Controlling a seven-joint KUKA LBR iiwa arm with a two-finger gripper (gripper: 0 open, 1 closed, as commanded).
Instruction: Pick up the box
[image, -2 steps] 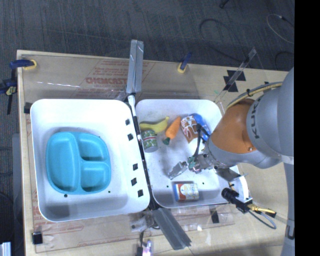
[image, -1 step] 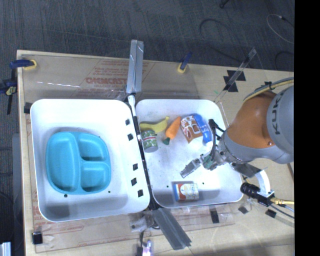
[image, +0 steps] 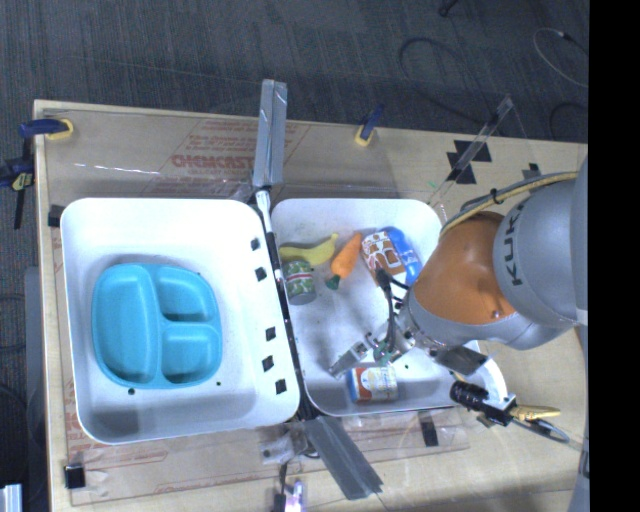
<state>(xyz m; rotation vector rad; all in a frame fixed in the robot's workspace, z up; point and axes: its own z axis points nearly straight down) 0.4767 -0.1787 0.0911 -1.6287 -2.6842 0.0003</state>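
the box (image: 377, 381), a small carton lying flat near the front wall of the right bin (image: 318, 395), looks light, stiff and a little slick, best pinched across its short sides, with the gripper (image: 383, 348) just above it, its jaws too blurred to tell.

Box (image: 377, 382): small carton, white with a red band and a blue end on its left side, printed markings too small to read. Lying on its side, long axis running left to right. Location: right bin (image: 330, 215), near the front wall, roughly midway along it. Its upper edge sits directly under the gripper (image: 382, 348), so the top face is partly hidden; whether the two touch cannot be told. Well apart from the other items farther back in the bin.
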